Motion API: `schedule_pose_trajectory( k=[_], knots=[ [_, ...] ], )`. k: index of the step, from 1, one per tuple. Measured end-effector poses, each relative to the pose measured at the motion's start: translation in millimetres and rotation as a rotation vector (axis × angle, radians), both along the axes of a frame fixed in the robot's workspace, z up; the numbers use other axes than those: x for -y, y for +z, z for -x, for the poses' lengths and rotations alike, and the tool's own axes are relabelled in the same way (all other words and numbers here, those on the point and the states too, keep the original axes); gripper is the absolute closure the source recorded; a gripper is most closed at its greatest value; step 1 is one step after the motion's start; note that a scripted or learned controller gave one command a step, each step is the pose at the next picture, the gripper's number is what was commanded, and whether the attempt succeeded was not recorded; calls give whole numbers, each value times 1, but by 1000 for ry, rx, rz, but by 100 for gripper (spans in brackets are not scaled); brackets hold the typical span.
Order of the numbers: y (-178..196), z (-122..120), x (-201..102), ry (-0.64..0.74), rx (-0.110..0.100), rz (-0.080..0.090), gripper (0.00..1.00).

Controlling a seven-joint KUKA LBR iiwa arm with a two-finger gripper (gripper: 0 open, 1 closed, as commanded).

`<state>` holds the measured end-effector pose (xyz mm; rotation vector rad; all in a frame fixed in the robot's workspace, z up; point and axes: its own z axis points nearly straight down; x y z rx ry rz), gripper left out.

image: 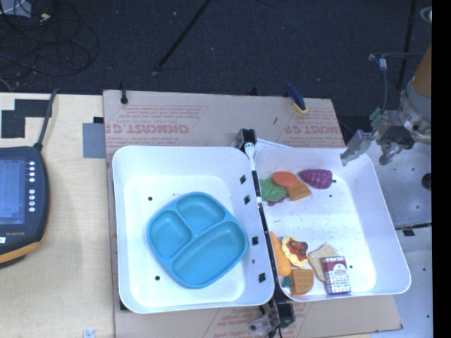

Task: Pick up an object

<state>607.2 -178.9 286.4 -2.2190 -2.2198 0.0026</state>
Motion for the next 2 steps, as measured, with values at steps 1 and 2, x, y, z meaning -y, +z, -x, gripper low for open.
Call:
schedule_pose_trajectory(
  k=[1,2],
  knots=[
    [-70,-38,12,4,-2,1,0],
    [-204,-34,33,0,-7,-2,0]
  ],
)
